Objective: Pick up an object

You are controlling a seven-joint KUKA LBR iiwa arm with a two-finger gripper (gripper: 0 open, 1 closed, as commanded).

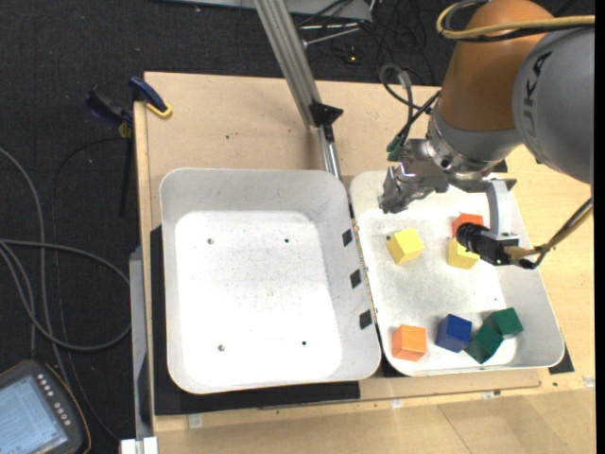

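Closest to the camera, along the near rim of the right bin (544,348), sits a row of blocks: an orange cube (409,341), a blue cube (454,332), and two dark green blocks (496,334) touching each other at about five o'clock in that bin. Further back, near its middle, a yellow cube (406,245) lies alone, and at three o'clock from it another yellow block (462,253) sits against an orange-red one (468,225), partly covered by a black fitting on the arm's cable.

From where I stand, the hand (397,197) hangs over the far left corner of the right bin, at roughly eleven o'clock from the lone yellow cube and just short of it. Nothing is between its tips that I can see, so I judge the pick not yet made; every block rests on the bin floor. The descent, the grip and the lift all remain.

Whether the hand is apart or together I cannot tell; it reads as a dark lump under the wrist. The left bin (189,197) on the desk (236,112) holds no blocks.
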